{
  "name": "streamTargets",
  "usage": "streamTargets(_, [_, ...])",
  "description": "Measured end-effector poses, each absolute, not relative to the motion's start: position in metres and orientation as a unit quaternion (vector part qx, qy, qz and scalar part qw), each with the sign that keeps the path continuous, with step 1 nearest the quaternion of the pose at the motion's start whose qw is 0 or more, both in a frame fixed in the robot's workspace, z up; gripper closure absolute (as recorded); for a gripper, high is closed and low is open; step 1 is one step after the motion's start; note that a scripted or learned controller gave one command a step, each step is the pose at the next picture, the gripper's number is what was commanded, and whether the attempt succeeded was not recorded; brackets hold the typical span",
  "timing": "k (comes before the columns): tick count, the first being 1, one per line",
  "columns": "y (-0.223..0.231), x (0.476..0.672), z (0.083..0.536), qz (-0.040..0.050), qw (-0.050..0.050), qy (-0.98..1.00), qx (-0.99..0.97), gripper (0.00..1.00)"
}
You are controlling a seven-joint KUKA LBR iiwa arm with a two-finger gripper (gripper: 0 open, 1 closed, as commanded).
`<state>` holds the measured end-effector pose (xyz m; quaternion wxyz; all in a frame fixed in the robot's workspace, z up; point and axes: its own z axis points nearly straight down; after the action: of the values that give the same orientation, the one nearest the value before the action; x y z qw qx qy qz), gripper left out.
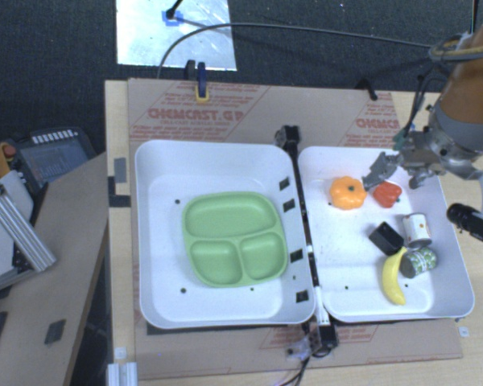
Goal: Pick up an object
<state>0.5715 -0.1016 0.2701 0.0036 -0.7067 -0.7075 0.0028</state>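
Camera view: on the tabletop, the left bin is seen to carry a green divided plate near its middle. In the right bin, a small orange pumpkin-like toy is found toward the far left, a red pepper-like piece just beside it on the right, and nearer lie a black block, a small white can, a yellow banana and a dark round jar.

The tool is held above the far part of the right bin, over the gap between the orange toy and the red piece. Whether its fingers are spread or pressed together cannot be told, and nothing is seen pinched.

The step in hand is judged to be the approach; no object has yet been lifted. A descent onto one chosen piece, probably the red one, is called for next, with the neighbouring orange toy kept from being nudged.
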Motion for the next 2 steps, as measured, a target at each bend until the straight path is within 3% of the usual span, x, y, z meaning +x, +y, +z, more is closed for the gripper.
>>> streamTargets(1, [-0.101, 0.573, 0.276, -0.0006, -0.001, -0.708, -0.706, 0.00])
streamTargets(2, [-0.100, 0.578, 0.214, 0.0009, 0.001, -0.707, -0.707, 0.00])
